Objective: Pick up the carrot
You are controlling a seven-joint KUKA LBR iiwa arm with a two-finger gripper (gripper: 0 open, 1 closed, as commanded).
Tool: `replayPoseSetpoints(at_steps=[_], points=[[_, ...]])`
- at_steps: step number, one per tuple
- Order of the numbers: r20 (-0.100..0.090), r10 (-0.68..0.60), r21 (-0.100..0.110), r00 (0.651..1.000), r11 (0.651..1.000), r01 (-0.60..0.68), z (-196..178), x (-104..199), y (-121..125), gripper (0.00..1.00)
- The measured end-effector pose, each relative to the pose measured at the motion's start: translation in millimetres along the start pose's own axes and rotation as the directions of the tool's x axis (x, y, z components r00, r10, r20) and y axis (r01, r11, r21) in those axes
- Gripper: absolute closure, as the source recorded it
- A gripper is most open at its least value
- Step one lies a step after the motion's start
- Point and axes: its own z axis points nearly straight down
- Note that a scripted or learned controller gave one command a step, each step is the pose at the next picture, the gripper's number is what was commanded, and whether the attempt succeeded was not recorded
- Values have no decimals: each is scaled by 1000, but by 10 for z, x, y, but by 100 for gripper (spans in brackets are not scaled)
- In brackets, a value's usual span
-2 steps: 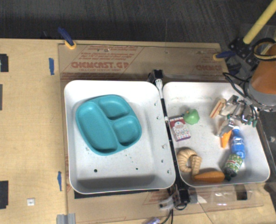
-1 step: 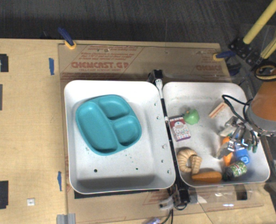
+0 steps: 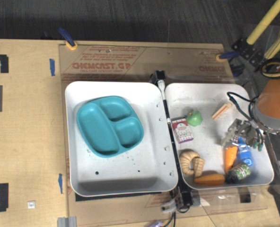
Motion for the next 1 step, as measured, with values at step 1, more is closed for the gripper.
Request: replayPoseSetpoints(at_steps=[1], points=[[-2,0,0,1000,1000,0,7,5,0,0]])
